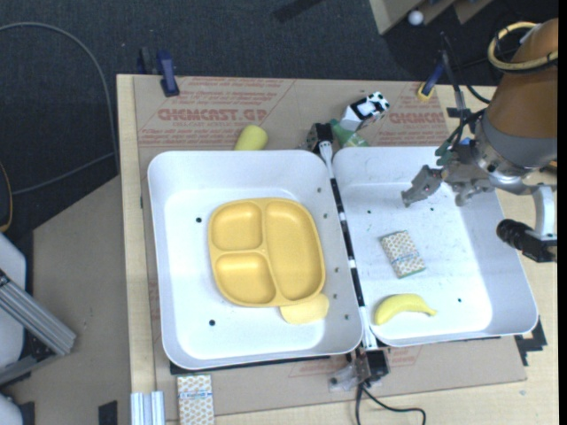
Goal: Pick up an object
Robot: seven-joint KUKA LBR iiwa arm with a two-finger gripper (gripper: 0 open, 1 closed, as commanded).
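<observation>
In the right bin (pixel 496 264) lie a small patterned grey-tan packet (pixel 401 253) near the middle and a yellow banana (pixel 401 308) near the front edge. My gripper (pixel 441 186) hangs over the back of this bin, above and behind the packet, apart from it. Its two fingers (pixel 417 189) are spread open and nothing sits between them. In the left bin (pixel 177 237) rests a yellow divided plate (pixel 266 252), with a pale yellow piece (pixel 304 310) tucked at its front edge.
A yellow object (pixel 252 137) lies on the bench behind the left bin. A black-and-white item (pixel 368 108) and a green one (pixel 347 133) sit behind the seam between bins. A small box (pixel 195 398) lies at the front left. Blue clamps (pixel 166 73) hold the board.
</observation>
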